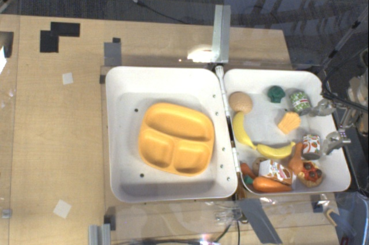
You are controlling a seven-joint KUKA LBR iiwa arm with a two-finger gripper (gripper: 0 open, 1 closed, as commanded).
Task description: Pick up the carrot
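Nothing of the pick is done yet, by my reading of the camera view: the carrot (271, 184) lies in the right bin (343, 180) near its front edge, beside a small carton (274, 169) and below the banana (253, 141). My pincer (334, 123) hangs at that bin's right rim, its two fingers spread apart and gripping nothing, well apart from the carrot. Reaching, closing and lifting all remain.

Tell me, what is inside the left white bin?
The left bin holds a yellow divided tray, lying flat with its three compartments bare. Whatever lies beneath the tray is covered.
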